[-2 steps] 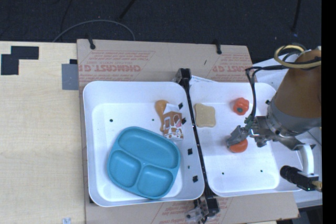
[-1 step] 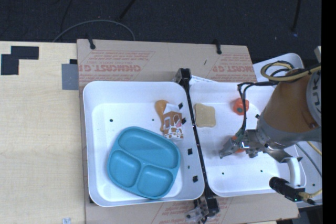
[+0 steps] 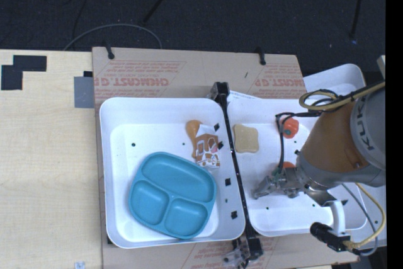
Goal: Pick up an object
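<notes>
Closest to the camera, the blue divided tray (image 3: pixel 171 195) lies flat in the left bin (image 3: pixel 119 116), filling most of its near half, with one long compartment and two smaller ones facing up. To its right, past the black divider (image 3: pixel 232 160) where the two bins meet, the tool (image 3: pixel 259 193) hangs low over the floor of the right bin (image 3: pixel 277 227), pointing toward the divider. Its grey fingers (image 3: pixel 267 186) look slightly spread, and nothing shows between them. Behind the tool, the grey arm (image 3: pixel 343 142) with its orange band reaches in from the right and covers much of that bin.

Farther back in the left bin, a small brown-and-white patterned toy (image 3: pixel 206 151) sits just beyond the tray's far rim, with an orange-brown piece (image 3: pixel 193 130) touching it on the far side. Across the divider, a tan bread-like slice (image 3: pixel 246 138) lies flat on the right bin's floor, well apart from the tool. A small orange-red object (image 3: pixel 289 127) rests farther right, near the arm's cable. Beyond both bins, brown cardboard (image 3: pixel 189 75) covers the bench (image 3: pixel 44 154).
</notes>
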### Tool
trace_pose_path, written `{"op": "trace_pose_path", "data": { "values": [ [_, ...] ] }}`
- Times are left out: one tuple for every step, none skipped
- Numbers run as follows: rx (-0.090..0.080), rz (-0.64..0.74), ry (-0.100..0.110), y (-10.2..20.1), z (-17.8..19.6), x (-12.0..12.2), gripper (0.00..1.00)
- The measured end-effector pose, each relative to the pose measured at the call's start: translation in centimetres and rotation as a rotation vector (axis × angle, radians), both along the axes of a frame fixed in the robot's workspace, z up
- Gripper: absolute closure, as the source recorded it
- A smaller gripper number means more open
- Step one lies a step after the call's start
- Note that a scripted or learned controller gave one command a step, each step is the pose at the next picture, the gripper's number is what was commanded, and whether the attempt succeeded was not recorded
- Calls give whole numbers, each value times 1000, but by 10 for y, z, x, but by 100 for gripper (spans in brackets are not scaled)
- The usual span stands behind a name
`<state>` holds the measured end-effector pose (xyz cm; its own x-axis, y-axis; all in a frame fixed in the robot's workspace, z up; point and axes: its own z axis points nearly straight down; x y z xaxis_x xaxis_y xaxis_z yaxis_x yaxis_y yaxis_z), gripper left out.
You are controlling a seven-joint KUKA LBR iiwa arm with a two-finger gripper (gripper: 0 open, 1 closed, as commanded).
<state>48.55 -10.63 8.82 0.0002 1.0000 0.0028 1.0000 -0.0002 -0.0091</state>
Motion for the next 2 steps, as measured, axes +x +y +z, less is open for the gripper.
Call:
{"op": "trace_pose_path", "data": {
  "values": [
    [-1, -6, -3, -2, 13, 1, 100],
    [-3, -4, -9, -5, 58, -7, 100]
  ]
}}
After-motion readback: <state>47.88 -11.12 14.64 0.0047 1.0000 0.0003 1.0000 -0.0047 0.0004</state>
